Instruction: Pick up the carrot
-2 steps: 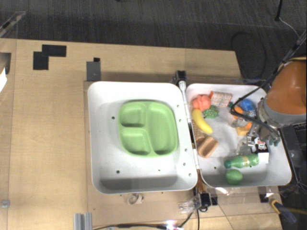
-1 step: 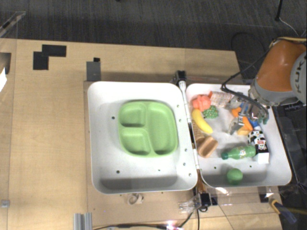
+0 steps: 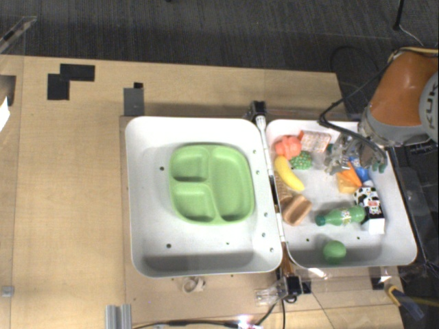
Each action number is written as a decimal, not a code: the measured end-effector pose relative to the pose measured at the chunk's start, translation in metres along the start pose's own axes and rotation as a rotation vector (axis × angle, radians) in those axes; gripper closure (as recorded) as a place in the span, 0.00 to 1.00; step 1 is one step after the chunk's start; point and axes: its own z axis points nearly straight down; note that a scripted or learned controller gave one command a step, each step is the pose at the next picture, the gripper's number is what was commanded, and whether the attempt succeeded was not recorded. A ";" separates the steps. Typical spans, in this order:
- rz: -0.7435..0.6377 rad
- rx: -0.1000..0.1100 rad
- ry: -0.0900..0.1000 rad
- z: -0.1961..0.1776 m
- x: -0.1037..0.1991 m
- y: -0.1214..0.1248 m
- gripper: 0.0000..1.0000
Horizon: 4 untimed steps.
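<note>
1. Dark carpet lay behind a tan counter [image 3: 68, 184] bearing two white bins side by side.
2. By my judgement the task was early: the carrot [image 3: 349, 178] lay in the right bin [image 3: 398, 245], toward its far right part, not lifted.
3. What I took for the carrot was a small orange piece, partly covered by the hand, with something blue touching its upper edge; its full shape was hard to tell.
4. The hand [image 3: 353, 155] hung just above and touching the carrot's upper side in the view. Whether it was open, closed or gripping anything, I cannot tell.
5. Left to do, as I judged: a firm grip and a lift clear of the bin.
6. Nearby lay a black-and-white toy [image 3: 367, 199] just below the carrot, a green bottle [image 3: 341, 216], a banana [image 3: 289, 173], a tomato [image 3: 288, 145] and a green ball [image 3: 334, 251].
7. The left bin [image 3: 147, 252] held a green tray [image 3: 209, 182].
</note>
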 end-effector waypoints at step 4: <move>0.057 -0.001 0.008 0.014 -0.018 -0.026 0.00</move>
